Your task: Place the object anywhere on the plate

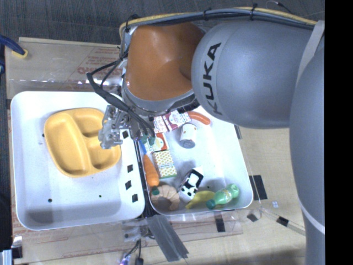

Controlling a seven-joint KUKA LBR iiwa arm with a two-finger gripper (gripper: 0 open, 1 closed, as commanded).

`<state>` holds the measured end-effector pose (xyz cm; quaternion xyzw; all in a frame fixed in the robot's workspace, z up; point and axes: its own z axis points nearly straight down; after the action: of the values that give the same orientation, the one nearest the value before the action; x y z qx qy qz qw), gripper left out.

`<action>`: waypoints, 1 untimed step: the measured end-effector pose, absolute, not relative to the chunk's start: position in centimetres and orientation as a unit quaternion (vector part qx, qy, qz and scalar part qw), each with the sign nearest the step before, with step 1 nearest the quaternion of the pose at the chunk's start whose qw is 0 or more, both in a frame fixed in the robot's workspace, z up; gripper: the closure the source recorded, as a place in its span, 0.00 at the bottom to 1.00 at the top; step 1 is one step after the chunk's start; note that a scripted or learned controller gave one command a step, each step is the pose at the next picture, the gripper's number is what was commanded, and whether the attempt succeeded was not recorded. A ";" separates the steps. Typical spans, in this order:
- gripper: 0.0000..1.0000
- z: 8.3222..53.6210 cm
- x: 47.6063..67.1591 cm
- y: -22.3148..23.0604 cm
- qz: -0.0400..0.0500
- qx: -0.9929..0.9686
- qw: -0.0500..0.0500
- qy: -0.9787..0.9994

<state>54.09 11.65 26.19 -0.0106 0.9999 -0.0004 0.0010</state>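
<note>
Left bin [27, 164]: claw [112, 132] over plate [69, 142] (right rim).

The plate [77, 142] lies in the left bin [33, 203], toward its upper half. The claw [112, 134] hangs over the plate's right edge. In the right bin [240, 164], a carrot [151, 170], banana [199, 199] and bottle [223, 195] crowd the lower part.

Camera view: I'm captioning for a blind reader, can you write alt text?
A grey and orange arm's gripper hovers over a yellow plate in the left white bin. The right bin holds a carrot, banana and green bottle.
</note>
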 end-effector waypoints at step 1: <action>1.00 24.2 51.7 8.5 0.000 -0.040 -0.001 0.999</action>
<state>51.71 8.53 24.24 -0.0401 0.9992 -0.0004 -0.0006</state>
